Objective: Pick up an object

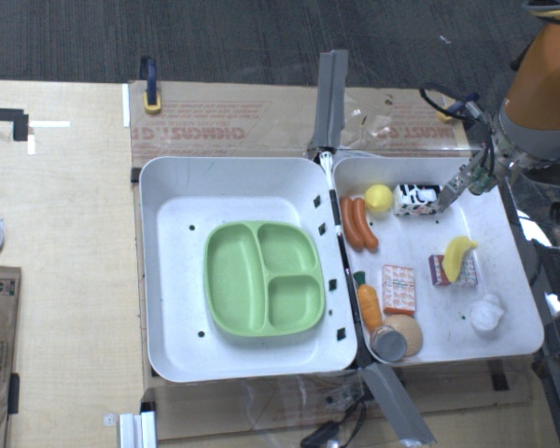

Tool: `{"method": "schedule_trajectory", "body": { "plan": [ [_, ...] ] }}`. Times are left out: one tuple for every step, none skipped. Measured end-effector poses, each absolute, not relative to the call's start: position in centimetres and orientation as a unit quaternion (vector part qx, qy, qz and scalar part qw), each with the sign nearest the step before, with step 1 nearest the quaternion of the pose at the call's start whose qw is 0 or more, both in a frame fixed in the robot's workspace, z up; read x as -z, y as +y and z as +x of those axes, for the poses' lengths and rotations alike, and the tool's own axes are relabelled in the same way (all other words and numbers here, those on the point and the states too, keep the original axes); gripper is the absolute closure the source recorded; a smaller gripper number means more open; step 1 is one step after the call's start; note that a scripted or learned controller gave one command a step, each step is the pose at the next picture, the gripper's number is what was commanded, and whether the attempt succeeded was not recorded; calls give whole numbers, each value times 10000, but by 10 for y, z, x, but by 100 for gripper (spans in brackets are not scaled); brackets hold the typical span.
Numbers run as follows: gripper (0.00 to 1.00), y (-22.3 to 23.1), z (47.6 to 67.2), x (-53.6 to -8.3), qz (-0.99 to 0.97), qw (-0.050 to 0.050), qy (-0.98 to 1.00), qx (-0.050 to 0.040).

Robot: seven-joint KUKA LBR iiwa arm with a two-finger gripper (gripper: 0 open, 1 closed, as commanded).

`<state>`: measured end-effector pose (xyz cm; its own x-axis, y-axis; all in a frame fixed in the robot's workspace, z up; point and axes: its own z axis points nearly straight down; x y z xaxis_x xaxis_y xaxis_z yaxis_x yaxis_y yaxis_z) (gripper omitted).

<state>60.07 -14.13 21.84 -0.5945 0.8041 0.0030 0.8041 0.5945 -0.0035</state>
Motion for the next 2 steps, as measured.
{"method": "schedule_trajectory", "body": {
  "plan": [
    [100,-145,626,-218,-5908,13,-8068,-15],
    [0,-145,626,-218,-5908,13,-8068,-16]
  ]
}}
